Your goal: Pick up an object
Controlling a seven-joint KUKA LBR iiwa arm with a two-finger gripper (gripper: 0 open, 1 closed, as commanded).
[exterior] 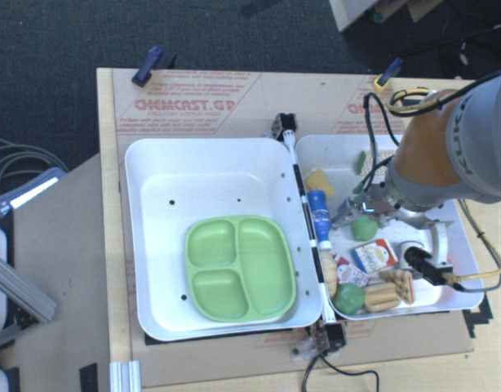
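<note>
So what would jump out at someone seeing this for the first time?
Probably the green divided plate, lying alone in the left bin. Next, the grey arm with its orange band, reaching in from the right over the right bin, where small items crowd together: a blue-capped tube, green balls, a snack packet.

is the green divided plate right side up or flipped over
Right side up. The green divided plate lies flat in the left bin, and its three compartments face the camera, open.

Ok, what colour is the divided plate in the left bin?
Light green, seen clearly in the camera view: the divided plate.
</note>
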